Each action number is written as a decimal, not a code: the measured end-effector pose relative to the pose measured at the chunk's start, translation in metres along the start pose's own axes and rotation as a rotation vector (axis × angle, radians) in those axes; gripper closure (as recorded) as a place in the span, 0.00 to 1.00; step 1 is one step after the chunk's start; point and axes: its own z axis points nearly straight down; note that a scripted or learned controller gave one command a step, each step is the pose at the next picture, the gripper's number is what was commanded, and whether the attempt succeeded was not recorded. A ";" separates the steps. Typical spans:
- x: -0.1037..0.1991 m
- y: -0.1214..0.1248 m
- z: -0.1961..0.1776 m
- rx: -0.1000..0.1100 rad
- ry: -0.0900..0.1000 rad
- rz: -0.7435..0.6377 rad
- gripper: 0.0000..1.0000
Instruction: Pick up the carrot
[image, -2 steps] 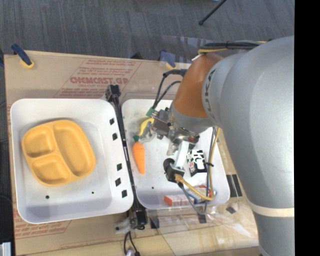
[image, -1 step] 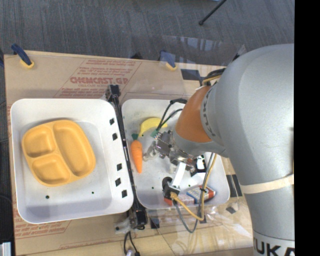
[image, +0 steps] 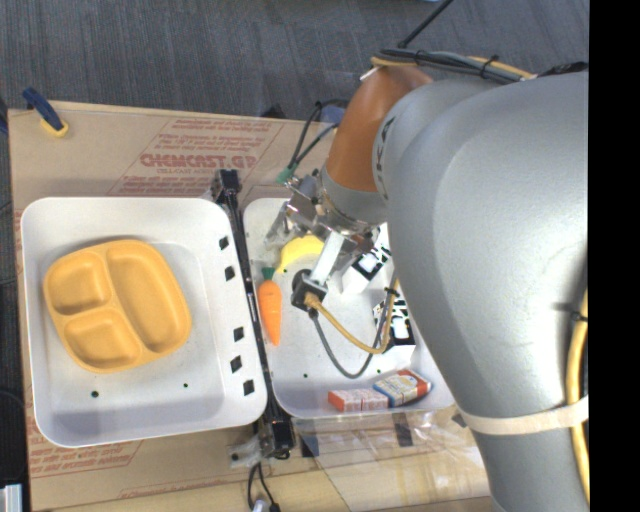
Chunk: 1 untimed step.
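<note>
Carrot (image: 270, 310) near-to-far, tip apparently nearward.

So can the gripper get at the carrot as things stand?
Probably yes. The carrot lies uncovered in the right bin, close by the gripper. It sits near the bin's inner wall, with a yellow item by its green end, which may crowd a grasp.

Carrot (image: 270, 310) sits tight against the right bin's (image: 300, 385) wall on the side by the other bin, so there's no way in from there. A yellow thing (image: 300, 250) crowds its top end. The floor beside and below it is bare down to the small box (image: 382, 393). The arm (image: 480, 200) hangs over the bin's far half.
</note>
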 end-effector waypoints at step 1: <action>0.004 -0.033 0.005 0.010 -0.009 -0.190 0.00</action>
